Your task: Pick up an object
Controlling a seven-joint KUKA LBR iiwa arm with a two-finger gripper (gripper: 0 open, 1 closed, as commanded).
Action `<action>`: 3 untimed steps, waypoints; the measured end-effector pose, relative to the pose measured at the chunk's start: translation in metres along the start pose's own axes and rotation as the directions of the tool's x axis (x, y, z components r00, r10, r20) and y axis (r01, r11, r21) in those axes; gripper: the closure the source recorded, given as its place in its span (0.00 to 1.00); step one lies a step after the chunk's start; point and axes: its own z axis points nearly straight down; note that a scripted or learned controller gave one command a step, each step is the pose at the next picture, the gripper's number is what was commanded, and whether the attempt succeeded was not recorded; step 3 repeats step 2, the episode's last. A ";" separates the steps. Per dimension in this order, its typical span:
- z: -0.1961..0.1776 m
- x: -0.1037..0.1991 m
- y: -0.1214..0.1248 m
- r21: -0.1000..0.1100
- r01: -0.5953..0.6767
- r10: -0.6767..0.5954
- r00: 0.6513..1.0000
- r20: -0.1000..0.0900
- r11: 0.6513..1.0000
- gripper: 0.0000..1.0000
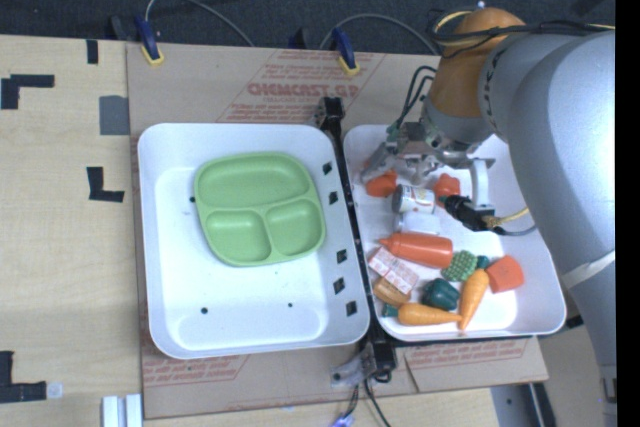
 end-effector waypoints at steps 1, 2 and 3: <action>0.001 0.007 0.009 0.000 -0.001 0.001 1.000 0.000 1.000 0.00; -0.009 0.007 0.009 0.001 0.001 -0.001 1.000 0.000 1.000 1.00; -0.009 0.007 0.009 0.001 0.001 -0.001 1.000 0.000 1.000 1.00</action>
